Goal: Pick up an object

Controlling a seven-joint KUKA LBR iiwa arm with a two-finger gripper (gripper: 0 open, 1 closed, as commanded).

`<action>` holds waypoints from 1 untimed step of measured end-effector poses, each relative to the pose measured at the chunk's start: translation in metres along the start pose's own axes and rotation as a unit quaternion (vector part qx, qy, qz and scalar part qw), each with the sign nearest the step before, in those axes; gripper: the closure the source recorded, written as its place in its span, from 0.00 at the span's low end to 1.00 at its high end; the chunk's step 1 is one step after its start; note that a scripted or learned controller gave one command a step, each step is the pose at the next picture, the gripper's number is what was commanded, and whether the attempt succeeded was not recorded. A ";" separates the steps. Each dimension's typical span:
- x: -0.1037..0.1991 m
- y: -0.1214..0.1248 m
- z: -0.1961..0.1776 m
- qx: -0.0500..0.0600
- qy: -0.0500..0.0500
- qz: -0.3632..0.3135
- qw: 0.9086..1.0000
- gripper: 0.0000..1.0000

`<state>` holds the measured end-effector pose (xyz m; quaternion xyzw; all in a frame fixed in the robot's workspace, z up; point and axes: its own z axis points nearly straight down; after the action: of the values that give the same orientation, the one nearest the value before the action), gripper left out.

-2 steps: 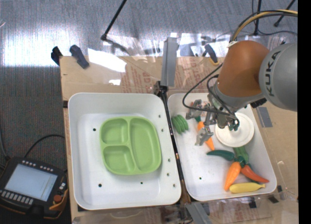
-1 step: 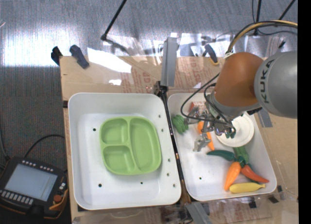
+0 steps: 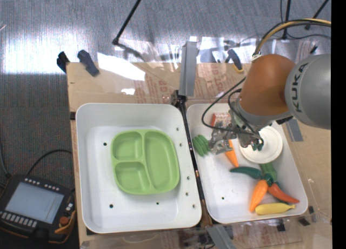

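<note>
Gripper (image 3: 220,141) is low in the right bin (image 3: 238,210), can't tell how it's set. Carrot (image 3: 232,157) lies just beside it toward the camera; looks light, hard, slick plastic, so grab mid-body.

The arm (image 3: 303,88) is cut off by the frame's edge at 3 o'clock, so its base cannot be seen. Its orange band covers part of the right bin (image 3: 303,186) towards 12 o'clock, along with whatever lies beneath. The end effector (image 3: 220,141) is a small tangle of metal and cable, too fine to tell how its fingers stand. A reddish item (image 3: 220,119) at its 12 o'clock is half hidden and cannot be named. The white disc (image 3: 268,148) is partly covered at 9 o'clock. The pendant (image 3: 35,204) at 8 o'clock is clipped by the frame's edge
</note>
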<state>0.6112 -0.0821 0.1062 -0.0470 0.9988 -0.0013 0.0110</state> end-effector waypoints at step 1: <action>0.101 -0.017 0.018 -0.004 0.013 -0.044 0.999 1.00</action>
<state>0.5131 -0.1081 0.0858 -0.0907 0.9959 0.0013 -0.0022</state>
